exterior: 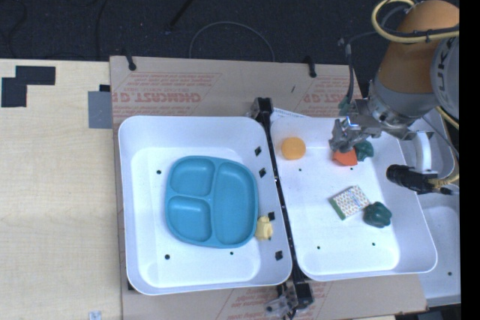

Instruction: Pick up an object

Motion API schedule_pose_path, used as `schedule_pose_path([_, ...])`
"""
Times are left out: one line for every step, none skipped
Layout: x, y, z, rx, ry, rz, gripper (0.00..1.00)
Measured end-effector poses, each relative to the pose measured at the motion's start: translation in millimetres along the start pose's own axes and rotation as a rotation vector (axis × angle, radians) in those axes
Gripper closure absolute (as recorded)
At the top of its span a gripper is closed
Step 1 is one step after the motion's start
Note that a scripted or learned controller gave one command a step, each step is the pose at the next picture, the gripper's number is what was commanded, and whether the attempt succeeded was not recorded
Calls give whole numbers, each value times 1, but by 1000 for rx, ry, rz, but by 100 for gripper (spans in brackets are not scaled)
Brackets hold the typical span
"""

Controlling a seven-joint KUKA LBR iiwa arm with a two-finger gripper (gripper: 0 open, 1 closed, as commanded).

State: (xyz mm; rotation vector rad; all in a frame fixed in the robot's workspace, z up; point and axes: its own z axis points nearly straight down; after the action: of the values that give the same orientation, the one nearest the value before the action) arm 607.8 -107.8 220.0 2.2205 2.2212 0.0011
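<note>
1. Sitting in the far part of the right bin [420, 251], a small orange-red object [345, 157] lies directly under the gripper [346, 137], with a dark teal piece [364, 150] touching its right side.
2. You can see the gripper's metal fingers pointing down onto the top of the orange-red object, but you cannot tell whether they are spread, pressed together or pinching it; the fingertips merge with the object's upper edge.
3. Look at the other things in the same bin: a round orange ball [292, 148] sits at the far left, near the divider; a flat card with a speckled green pattern [349, 201] lies near the middle; a dark green lump [378, 215] sits just beside the card, to its right and slightly nearer.
4. You will find a blue plate with three compartments [211, 200] in the left bin [139, 161], and a small yellow object [264, 228] just beside the plate's near right edge, against the bin wall.
5. Much of the orange-red object is covered by the gripper, so its full shape is hard to make out. The teal piece is likewise partly hidden, and you cannot tell whether it is a separate thing or joined to the orange-red one. The arm [412, 49] is cut off at the right.
</note>
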Motion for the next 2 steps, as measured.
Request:
schedule_pose_path([54,-2,9,5,2,-3,100])
schedule_pose_path([102,-18,3,5,3,-3,100])
